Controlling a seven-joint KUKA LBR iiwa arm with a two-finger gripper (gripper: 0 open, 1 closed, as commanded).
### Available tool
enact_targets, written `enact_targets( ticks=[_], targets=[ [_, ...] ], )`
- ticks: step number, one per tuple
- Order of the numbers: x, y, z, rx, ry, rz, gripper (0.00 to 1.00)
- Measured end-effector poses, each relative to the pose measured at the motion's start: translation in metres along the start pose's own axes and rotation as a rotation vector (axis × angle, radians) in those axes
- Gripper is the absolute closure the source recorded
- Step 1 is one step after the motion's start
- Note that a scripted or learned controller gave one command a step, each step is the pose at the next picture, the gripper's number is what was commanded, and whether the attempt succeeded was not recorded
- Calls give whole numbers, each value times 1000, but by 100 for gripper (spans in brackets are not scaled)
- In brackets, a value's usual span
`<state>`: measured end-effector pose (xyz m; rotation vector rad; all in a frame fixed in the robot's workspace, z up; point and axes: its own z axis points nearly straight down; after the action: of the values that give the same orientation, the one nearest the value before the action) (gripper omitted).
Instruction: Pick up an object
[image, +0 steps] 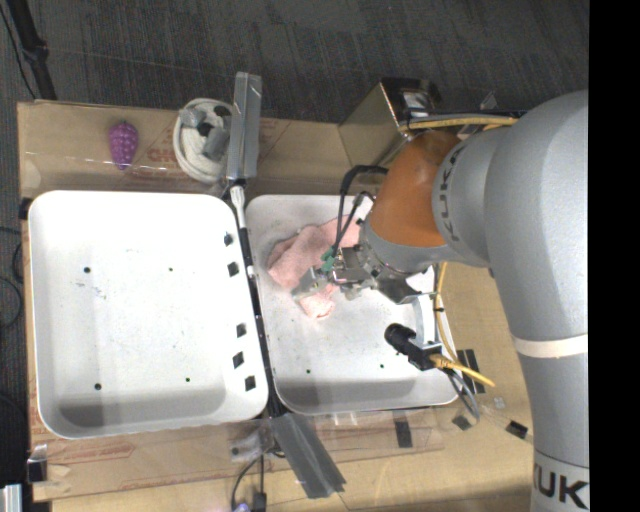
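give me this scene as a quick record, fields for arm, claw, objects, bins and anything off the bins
arm: grey with orange band, reaching in from the right over the right bin
claw: low over the pink object, finger state unclear
object: pink cloth-like item in right bin, upper left part
left bin: white, shallow
off bins: purple object and white coiled item on the bench behind the left bin

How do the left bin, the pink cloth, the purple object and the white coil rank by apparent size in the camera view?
1. left bin, by far the largest.
2. pink cloth, partly hidden by the arm.
3. white coil.
4. purple object, smallest.
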<state>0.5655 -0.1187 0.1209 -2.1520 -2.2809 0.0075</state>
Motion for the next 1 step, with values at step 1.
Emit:
enact_targets(
  ticks=[1],
  targets=[
    [11, 29, 30, -5, -1, -54, 0]
  ],
)
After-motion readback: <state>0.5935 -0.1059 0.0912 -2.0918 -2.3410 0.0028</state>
